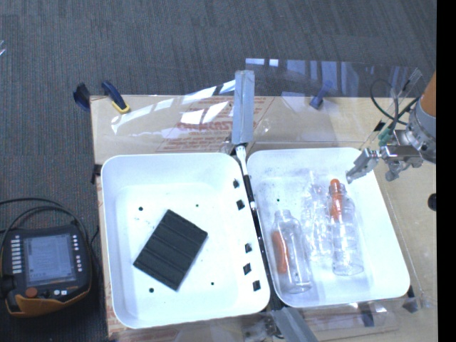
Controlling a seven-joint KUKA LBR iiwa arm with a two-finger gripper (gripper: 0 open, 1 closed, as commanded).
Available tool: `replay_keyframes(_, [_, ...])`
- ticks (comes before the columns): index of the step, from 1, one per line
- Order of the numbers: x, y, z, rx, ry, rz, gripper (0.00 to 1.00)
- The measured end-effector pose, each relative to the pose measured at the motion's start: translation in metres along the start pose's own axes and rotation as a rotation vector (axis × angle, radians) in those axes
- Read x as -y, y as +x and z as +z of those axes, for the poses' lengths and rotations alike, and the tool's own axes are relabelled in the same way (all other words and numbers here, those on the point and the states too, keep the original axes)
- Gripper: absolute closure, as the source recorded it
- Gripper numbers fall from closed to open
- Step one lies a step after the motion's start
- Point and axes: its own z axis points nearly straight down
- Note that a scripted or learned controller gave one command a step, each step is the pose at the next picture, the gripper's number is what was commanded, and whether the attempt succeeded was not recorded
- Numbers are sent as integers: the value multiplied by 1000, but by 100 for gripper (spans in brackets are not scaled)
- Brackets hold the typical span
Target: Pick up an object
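Camera view looks down on the gripper (365,164), which hangs over the far right corner of the right bin (285,159); its fingers look spread and nothing sits between them. The nearest thing to take is the clear bottle with the orange cap (342,230), lying on the bin floor just to the near left of the fingertips, its long axis running far to near with the cap at the far end. A second clear bottle (291,255) lies farther left.
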Motion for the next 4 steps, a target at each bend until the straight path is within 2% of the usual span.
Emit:
replay_keyframes(1, [-30,-6,71,-1,1,-89,0])
replay_keyframes(2, [-48,-17,154,0,-3,-122,0])
replay_keyframes(3, [-24,24,154,-1,-1,-25,0])
replay_keyframes(4, [-25,-1,186,-1,-4,-208,0])
